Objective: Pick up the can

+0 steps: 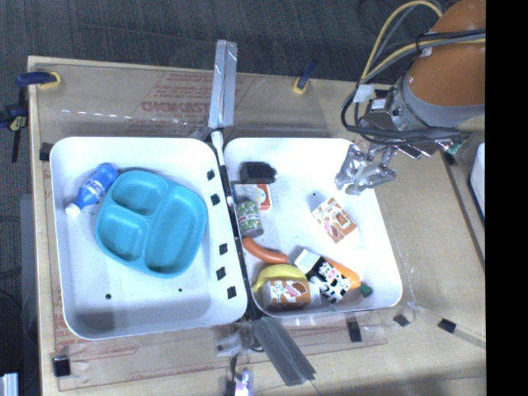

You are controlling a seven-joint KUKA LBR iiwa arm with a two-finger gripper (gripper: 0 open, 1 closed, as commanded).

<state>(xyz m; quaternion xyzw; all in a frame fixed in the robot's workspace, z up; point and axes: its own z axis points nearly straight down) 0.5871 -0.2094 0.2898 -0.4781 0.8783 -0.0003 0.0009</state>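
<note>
The small cylindrical can with a green label [248, 216] lies in the right-hand shallow white bin [381, 221], close against the central divider, just below a black block [257, 172] and above an orange carrot-shaped toy [264, 250]. The metal two-finger hand [365, 174] hangs over the bin's upper right corner, well apart from the can, holding nothing; its finger spacing cannot be told. Because the can sits near the wall among neighbours, the approach probably requires a descent clear of the divider.

Bench [462, 221] bearing two white bins [132, 312]
</note>
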